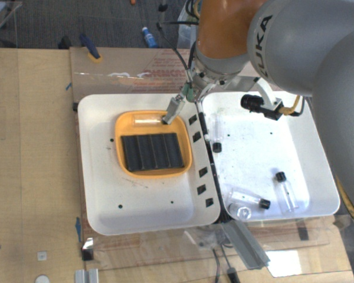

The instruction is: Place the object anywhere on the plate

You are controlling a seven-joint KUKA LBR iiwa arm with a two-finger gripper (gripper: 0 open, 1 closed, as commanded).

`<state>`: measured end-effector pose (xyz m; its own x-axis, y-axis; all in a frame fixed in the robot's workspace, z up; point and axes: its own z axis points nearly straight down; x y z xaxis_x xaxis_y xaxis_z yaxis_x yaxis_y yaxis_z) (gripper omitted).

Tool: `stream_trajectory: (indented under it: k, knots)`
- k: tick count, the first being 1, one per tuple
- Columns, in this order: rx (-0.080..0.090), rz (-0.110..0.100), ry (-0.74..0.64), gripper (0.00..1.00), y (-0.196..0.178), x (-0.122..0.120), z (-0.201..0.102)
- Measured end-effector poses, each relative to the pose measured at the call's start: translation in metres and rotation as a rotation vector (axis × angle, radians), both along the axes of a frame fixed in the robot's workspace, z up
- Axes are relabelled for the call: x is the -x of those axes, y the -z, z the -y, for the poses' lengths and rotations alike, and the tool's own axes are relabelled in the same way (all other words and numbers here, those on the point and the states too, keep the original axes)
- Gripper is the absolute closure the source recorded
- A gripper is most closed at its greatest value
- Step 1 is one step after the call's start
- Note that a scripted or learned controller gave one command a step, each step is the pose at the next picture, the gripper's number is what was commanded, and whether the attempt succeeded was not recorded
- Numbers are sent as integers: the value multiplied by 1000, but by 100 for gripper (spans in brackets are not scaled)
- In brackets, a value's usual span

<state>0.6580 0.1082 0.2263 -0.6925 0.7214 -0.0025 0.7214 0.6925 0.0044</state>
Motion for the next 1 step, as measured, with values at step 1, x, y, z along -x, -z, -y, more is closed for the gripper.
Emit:
stream_trajectory:
  k: [1]
  knots:
    - [1, 2, -105, 0, -19, -2, -6]
